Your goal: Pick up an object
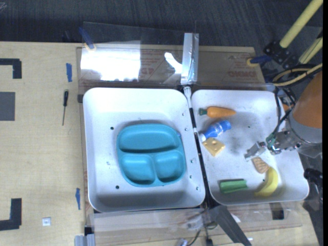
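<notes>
Approach step: gripper (254,150), grip state indiscernible, poised just above the banana (268,182); next, descend and close on it.

Light wood bench (36,152) fills the left and centre of the frame, carrying two shallow white bins side by side: left bin (97,137) mid-frame, right bin (246,99) touching it on the right. Directly on the bench surface: black corner marks (13,68) at upper and lower left edge, a grey square (6,106) on the left edge, a small dark screwdriver-like tool (64,106) left of the left bin, blue tape bits (68,72) near the bin's upper-left and lower-left corners. Clear plastic sheet (128,60) and a brown cardboard strip (225,65) lie along the top edge behind both bins.
</notes>
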Tool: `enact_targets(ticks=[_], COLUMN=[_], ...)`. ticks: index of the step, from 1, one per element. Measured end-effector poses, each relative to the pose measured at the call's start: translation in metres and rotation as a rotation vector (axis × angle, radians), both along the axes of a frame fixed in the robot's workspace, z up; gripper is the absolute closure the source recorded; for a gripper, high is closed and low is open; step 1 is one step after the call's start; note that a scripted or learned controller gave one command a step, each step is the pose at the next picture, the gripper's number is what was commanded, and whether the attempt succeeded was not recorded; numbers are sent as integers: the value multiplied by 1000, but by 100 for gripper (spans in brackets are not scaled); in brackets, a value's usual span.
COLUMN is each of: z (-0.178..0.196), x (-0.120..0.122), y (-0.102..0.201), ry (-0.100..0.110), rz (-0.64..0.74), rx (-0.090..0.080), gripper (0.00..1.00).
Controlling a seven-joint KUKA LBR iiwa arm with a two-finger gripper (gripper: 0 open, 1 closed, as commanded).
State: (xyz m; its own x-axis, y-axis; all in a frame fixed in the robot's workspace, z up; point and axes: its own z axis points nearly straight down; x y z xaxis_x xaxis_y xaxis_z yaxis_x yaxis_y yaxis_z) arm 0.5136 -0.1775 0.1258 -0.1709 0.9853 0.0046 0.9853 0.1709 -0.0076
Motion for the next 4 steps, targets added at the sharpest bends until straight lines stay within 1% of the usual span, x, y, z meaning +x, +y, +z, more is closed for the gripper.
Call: enact_targets(ticks=[1, 2, 3, 4], z=[-39, -28, 86, -24], x=[-11, -9, -32, -10], y=[-17, -18, 13, 11], ry=[-13, -19, -15, -1], rz=[-8, -10, 112, 84], rx=[-3, -5, -5, 0], gripper=[0, 100, 100, 100])
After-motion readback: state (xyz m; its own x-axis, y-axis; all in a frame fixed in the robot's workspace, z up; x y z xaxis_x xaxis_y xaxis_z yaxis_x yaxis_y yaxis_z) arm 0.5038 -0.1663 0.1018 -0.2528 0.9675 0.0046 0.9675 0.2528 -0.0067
